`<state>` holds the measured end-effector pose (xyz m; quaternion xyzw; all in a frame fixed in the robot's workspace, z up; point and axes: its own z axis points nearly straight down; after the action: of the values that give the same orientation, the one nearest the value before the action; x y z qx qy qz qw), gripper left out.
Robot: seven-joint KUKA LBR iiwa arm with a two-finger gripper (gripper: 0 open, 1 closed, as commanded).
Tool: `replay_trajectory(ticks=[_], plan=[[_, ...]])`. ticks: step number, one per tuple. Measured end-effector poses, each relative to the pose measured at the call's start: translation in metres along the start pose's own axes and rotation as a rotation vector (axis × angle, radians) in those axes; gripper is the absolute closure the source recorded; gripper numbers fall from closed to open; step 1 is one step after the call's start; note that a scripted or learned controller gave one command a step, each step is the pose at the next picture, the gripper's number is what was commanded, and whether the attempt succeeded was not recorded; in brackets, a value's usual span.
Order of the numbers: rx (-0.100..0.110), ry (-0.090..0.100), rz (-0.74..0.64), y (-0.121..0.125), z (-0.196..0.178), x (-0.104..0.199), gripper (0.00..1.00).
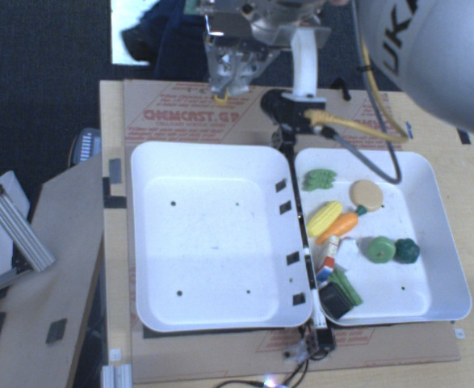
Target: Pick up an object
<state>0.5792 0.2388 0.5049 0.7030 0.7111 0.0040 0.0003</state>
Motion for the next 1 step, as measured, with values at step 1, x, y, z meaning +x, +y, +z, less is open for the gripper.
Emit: replay_trajectory(ticks=[1], plan=[[0.003,-0.003,0.005,-0.0278,-0.0183,-0.004,1.0]])
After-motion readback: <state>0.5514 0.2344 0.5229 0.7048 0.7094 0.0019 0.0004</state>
